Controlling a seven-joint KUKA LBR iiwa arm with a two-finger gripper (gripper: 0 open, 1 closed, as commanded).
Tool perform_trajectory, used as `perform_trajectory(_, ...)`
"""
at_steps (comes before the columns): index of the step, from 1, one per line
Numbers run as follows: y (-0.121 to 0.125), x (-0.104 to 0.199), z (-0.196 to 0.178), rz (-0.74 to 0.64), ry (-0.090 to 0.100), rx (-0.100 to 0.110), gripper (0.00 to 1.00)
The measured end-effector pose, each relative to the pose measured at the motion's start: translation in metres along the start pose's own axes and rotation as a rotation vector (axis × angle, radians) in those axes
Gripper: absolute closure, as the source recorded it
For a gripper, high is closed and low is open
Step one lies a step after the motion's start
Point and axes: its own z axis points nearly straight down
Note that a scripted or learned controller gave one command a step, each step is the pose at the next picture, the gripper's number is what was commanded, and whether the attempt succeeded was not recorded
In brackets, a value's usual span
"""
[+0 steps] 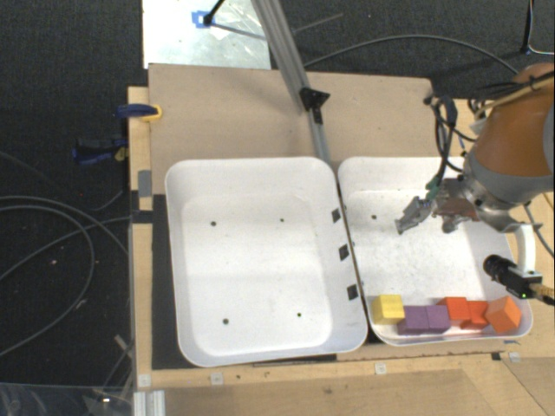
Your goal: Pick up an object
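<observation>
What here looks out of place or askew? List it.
Nothing is spilled or damaged. The blocks, yellow, purple, red-orange and orange, all crowd the right bin's near edge, some touching. The end effector hangs apart from them, over bare bin floor.

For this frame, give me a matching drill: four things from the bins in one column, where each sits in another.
Things:
1. yellow block
2. purple block
3. gripper
4. black clips

Places:
A. above the right bin's middle
B. leftmost in the row of blocks
C. along the edge between the two bins
D. between the yellow and orange blocks

Pairs: 1-B, 2-D, 3-A, 4-C
</observation>
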Motion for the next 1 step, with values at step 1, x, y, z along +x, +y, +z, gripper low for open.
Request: perform_trajectory(1, 0.0138, -0.0027, -0.2218, -0.004, -0.002, -0.009, 0.0)
